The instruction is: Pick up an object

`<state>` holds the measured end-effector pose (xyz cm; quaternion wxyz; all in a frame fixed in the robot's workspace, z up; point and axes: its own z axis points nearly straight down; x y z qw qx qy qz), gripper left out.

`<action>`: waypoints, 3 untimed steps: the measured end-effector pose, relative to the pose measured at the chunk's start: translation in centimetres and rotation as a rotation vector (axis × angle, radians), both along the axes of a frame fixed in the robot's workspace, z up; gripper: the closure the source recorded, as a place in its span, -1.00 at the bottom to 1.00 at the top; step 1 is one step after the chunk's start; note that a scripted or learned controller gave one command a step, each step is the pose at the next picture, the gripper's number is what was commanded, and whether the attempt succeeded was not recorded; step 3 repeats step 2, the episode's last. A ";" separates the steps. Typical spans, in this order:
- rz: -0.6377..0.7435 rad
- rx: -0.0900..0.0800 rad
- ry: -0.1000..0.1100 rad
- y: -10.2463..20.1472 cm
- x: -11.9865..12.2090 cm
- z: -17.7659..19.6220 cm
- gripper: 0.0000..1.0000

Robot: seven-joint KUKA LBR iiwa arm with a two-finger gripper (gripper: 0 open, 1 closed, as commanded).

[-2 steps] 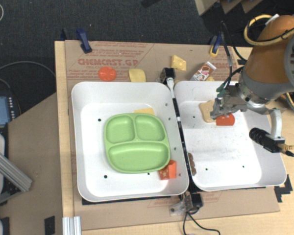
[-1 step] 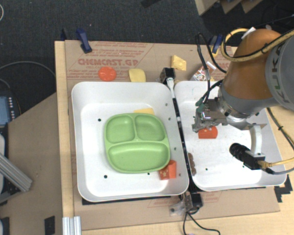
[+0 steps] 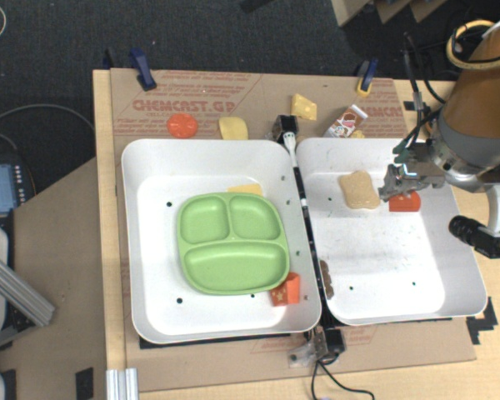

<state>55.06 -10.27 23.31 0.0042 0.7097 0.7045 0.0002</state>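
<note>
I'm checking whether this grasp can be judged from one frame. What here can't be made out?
- Gripper: fingertips too small and dark in the camera view to tell open or shut, or whether they touch the red block.
- Arm: cut off by the right edge.
- Yellow piece: partly hidden behind the green plate.
- Small packet: print too small to read.

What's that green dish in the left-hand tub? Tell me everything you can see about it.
The green tray is a pale green divided plate, plastic by its look, roughly square with rounded corners. Raised ridges split it into three wells: two smaller ones at the far side and one wide one nearer the camera. It lies flat and right way up, about mid-floor in the left bin. A pale yellow piece shows at its far edge, and an orange block sits against its near right corner.
</note>
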 end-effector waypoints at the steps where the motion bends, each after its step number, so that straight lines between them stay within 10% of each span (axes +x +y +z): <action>1: 0.003 0.002 0.002 -3.9 -2.7 2.0 1.00; 2: 0.012 0.005 0.003 0.2 2.5 -1.1 1.00; 3: 0.012 0.005 0.003 0.2 2.5 -1.1 1.00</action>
